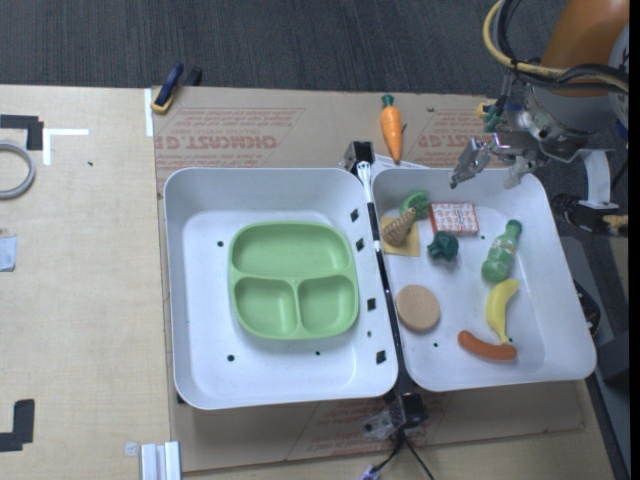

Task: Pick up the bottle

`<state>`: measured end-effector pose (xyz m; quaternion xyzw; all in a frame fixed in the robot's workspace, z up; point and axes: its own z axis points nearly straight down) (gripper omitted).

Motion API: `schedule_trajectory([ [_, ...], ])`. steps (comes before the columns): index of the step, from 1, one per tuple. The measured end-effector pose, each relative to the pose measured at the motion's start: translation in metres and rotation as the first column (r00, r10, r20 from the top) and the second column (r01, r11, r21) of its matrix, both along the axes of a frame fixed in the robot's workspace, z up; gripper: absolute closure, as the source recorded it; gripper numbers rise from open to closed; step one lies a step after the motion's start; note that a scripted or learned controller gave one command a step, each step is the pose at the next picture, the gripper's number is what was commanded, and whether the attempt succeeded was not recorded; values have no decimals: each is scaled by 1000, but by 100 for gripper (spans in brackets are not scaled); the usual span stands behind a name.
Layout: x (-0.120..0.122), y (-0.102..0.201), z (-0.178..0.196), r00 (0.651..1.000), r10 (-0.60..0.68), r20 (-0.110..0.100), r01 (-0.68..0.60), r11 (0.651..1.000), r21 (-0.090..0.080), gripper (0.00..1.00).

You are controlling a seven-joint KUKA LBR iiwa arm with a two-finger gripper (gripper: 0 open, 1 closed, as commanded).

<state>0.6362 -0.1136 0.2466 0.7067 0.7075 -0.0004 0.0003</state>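
A small green bottle point(500, 253) lies tilted in the right bin point(560, 268), near its right wall. My gripper point(490, 168) hangs above the bin's far edge, up and slightly left of the bottle and well apart from it. Its two fingers point(463, 171) are spread open with nothing between them.
Around the bottle lie a banana point(500, 308), a sausage point(487, 346), a round brown cookie point(418, 308), broccoli point(444, 248), a red box point(454, 218) and a cone point(398, 228). The left bin point(190, 298) holds a green divided plate point(295, 280). A carrot point(390, 128) lies beyond the bins.
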Motion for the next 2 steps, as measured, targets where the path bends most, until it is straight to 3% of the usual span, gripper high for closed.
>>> schedule_trajectory([
  [1,0,0,10,1000,2,1,-2,1000,-1,100],
  [2,-57,96,-38,957,-291,-2,291,957,0,100],
])
